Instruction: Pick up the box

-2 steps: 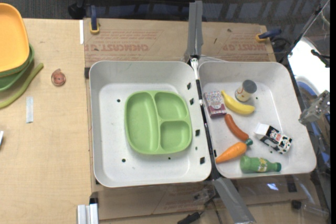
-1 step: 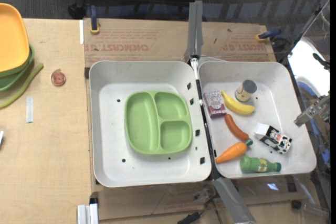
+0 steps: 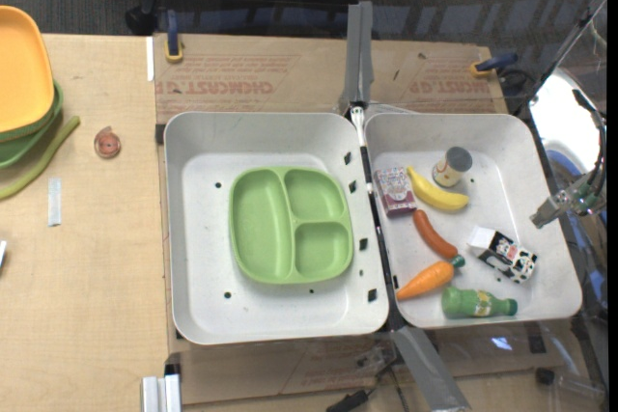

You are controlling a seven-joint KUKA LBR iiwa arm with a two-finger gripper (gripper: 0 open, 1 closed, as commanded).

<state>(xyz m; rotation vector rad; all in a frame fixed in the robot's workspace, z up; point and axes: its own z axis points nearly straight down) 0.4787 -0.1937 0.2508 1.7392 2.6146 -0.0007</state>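
1. Box (image 3: 396,190): small, pink and white, lying flat in the right bin (image 3: 541,299), upper left part, close to the wall it shares with the left bin (image 3: 193,304).
2. Banana (image 3: 436,191) lies just beside the box on its right, tip near the box's top edge. I can't tell if they touch.
3. Can (image 3: 452,166) stands at the banana's upper right end, touching or nearly so.
4. Sausage (image 3: 435,234) lies just below the box, slanting down to the right.
5. Carrot (image 3: 427,279) is under the sausage, with its green end near the sausage's lower tip.
6. Green bottle (image 3: 478,304) lies on its side near the bin's front wall, just right of the carrot.
7. Black-and-white carton (image 3: 504,253) lies right of the sausage and above the bottle.
8. My jaws: out at the right bin's right rim, well apart from the box, with nothing visibly in them. They're blurred, so I can't tell how far open they are.
9. Left bin holds a green divided tray (image 3: 290,225), roughly centred.
10. Bench (image 3: 87,304) on the far left: yellow plate (image 3: 21,68) stacked on green ones at the edge.
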